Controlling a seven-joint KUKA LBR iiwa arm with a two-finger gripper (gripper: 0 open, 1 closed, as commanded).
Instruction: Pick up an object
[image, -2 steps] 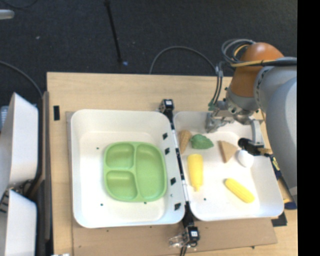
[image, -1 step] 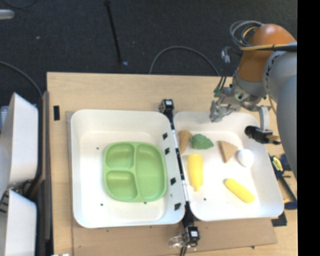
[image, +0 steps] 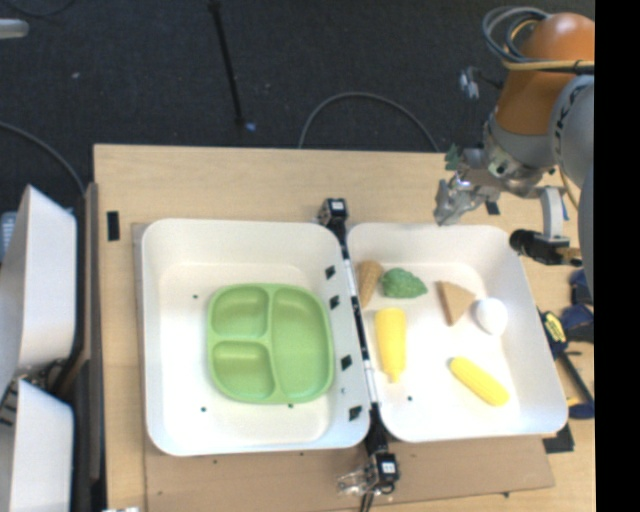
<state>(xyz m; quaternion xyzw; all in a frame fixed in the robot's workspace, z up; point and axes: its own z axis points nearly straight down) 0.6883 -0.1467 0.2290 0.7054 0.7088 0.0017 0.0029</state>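
The hand (image: 455, 203) hangs above the far rim of the right bin (image: 530, 400), near that bin's far right corner, at the end of the grey arm (image: 572, 120) with its orange band (image: 540, 80) reaching in from the right. Its small size in the camera view makes it impossible to tell how far its fingers are spread, and nothing can be seen between them. All the loose things lie inside the right bin, below and apart from the hand. Toward the bin's left wall a tan cone piece (image: 369, 281) sits just beside a green leafy piece (image: 404, 284), the two nearly touching. Nearer the front from these, close to the left wall, a yellow corn-like piece (image: 391, 342) lies lengthwise. Toward the bin's right side a tan wedge (image: 455, 301) rests touching or just beside a white round object (image: 490, 316). In the front right part of the bin a second yellow oblong piece (image: 478, 381) lies at a slant, well apart from the others. To the left of the right bin, joined to it along a dark clipped seam, the left bin (image: 165, 400) holds a green divided plate (image: 270, 343) with three compartments, lying flat near its middle. Both bins rest on the pale wooden counter (image: 220, 180), with a black cable (image: 360, 105) looping on the dark floor beyond its far edge.
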